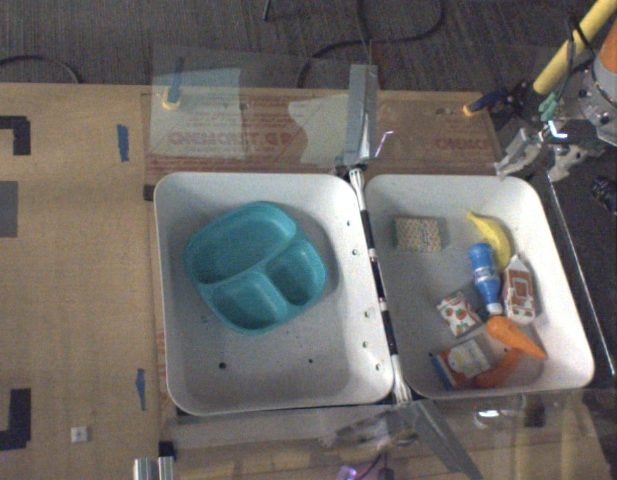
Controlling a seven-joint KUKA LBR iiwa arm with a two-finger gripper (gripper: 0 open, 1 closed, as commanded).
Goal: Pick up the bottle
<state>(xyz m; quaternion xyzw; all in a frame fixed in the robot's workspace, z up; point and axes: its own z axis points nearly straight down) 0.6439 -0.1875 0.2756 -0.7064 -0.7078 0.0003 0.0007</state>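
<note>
While the arm reaches in at the upper right of the frame, its gripper [536,153] hangs just above and outside the top right corner of the right bin [573,268], over the bench rather than over the bin's contents. The two pale fingers [512,154] stand visibly apart with nothing between them, so the gripper is spread and holds no object.

The bottle [484,276], blue and white, lies in the right bin a little right of its middle, its length running roughly up and down the picture. It is well apart from the gripper. A yellow banana [493,233] curves just above the bottle, close to or touching its upper end. A small white carton [519,291] with red print sits just beside the bottle on its right. Below the bottle lies an orange carrot [515,338], and to the lower left of the bottle rests a small white box with red spots [457,314]. A speckled tan sponge [420,233] sits alone in the upper left part of that bin.

The left bin [188,368] holds a teal divided plate [254,266] with three compartments, placed toward the bin's upper left.
</note>
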